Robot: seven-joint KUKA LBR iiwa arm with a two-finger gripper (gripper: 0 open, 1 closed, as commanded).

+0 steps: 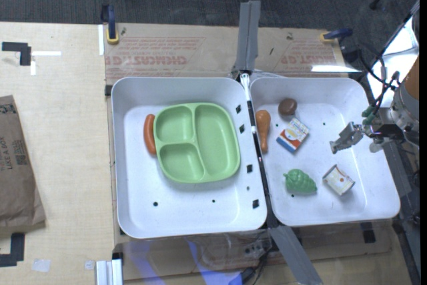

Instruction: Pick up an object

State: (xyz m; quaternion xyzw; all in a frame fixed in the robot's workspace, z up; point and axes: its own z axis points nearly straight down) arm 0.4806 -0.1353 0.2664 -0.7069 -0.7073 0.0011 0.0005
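My gripper point(345, 138) hangs over the right part of the right bin point(373, 210), open, with nothing between its fingers. Below it, slightly left, a small white carton with an orange mark point(338, 180) lies on the bin floor. To its left lies a white, blue and orange box point(293, 135). A bumpy green toy point(299, 181) sits near the bin's front. At the back rests a brown round piece point(287, 106). An orange elongated piece point(263, 128) lies along the bin's left wall.
The left bin point(133, 210) holds a green divided plate point(198, 141) and a red sausage point(149, 133) beside the plate's left edge. A grey divider bar point(249, 37) runs back between the bins. A brown paper bag point(17, 163) lies on the bench at far left.
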